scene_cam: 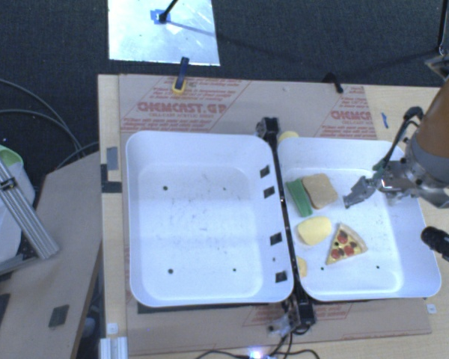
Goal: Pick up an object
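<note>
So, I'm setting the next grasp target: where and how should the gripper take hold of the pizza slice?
The pizza slice lies flat in the right bin, tip toward the top of the camera view, apart from the yellow piece to its left. Probably best to come straight down with the gripper and close across the two slanted sides near the wide crust end, where bare bin floor leaves finger room.

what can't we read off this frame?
- Gripper: too small and blurred to read its state, or whether it touches the right bin.
- Small yellow item: partly behind the divider between the bins.
- Arm: cut off by the right edge.
</note>
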Robot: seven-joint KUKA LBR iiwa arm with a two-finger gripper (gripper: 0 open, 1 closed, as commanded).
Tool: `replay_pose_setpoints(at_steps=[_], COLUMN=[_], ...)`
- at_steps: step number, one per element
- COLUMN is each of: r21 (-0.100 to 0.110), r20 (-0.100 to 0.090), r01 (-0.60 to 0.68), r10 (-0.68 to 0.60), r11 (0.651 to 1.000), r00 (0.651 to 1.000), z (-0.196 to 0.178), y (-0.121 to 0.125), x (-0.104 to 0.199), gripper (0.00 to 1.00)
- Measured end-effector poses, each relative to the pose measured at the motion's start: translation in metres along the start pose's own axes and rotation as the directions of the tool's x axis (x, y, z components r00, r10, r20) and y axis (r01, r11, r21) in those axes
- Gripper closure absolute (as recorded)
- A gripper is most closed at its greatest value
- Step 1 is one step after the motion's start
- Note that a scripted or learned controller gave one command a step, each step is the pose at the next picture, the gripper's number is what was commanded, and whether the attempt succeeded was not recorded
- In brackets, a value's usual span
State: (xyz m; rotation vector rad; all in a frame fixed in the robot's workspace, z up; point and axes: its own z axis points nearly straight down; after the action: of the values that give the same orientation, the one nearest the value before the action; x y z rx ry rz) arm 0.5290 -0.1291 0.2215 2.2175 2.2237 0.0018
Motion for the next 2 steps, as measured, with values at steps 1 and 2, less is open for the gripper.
replay_pose_setpoints(at_steps=[1,2], r21=[0.011,-0.005], r20=[-0.004,0.002], r01=[0.000,0.003], r10=[0.000,-0.003], r11=[1.000,1.000], r00=[1.000,1.000], z=[0.081,0.075], y=[-0.045,0.016], x=[0.031,0.023], gripper=[0.00,0.00])
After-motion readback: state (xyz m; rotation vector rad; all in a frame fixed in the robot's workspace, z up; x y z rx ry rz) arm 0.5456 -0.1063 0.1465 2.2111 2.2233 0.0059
